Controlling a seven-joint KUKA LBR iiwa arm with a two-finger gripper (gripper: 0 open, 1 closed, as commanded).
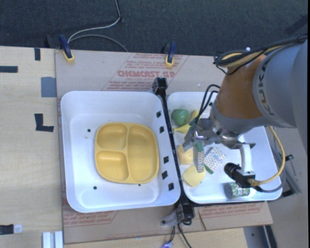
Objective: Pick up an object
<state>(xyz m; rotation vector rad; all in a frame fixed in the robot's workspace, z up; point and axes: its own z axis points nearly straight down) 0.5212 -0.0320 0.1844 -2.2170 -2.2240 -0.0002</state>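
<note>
A sheet of brown cardboard printed with red lettering (139, 72) is laid across the bench, and two shallow white plastic bins are set on it side by side. The right side of the frame is taken up by the grey arm with an orange band above its wrist (263, 94), which is reached in over the right-hand white bin (266, 138). The left-hand white bin (75, 138) is seen at the centre left of the frame, and a yellow plastic tray with three compartments (127, 153) is laid flat in its middle. The two-finger gripper (198, 156) is held low over the left half of the right-hand bin, pointing down among the objects there; whether its fingers are parted or closed cannot be told, and nothing can be made out between them. Just beside the gripper a white card with a speckled pattern (214, 160) is lying flat. A green round object (180, 117) is placed near the upper left corner of that bin, against the dividing wall. Pale yellow lumpy pieces (193, 175) are scattered below and left of the gripper. A small green and silver cylindrical object (236, 191) is lying at the lower edge of the right-hand bin.
</note>
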